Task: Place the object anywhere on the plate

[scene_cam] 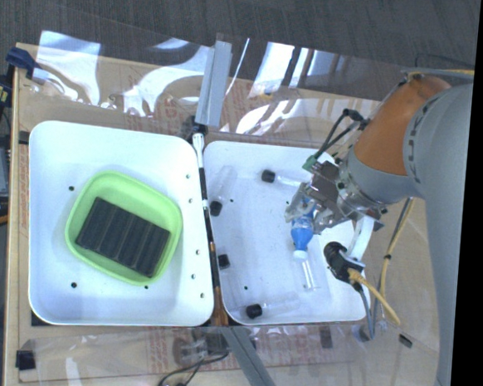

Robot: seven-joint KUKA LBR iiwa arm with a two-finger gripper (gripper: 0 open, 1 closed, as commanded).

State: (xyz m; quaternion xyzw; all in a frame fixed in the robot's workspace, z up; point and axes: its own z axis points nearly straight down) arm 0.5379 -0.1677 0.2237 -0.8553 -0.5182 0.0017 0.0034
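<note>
Two shallow white bins sit side by side on the bench. The left bin holds a green plate with a dark ribbed insert resting in it. The right bin contains the task object, a small blue and clear bottle-like item (its exact form is hard to resolve), lying on the bin floor toward the right side, with its clear end pointing to the near wall.

The arm reaches in from the right, the orange band visible above the wrist. The gripper is positioned directly over the upper end of the blue object, at or very near contact. Whether the fingers are spread or closed cannot be determined from this view, and no grasp is confirmed.

Several small black items lie scattered in the right bin, well apart from the plate. The object and the plate are in separate bins.
</note>
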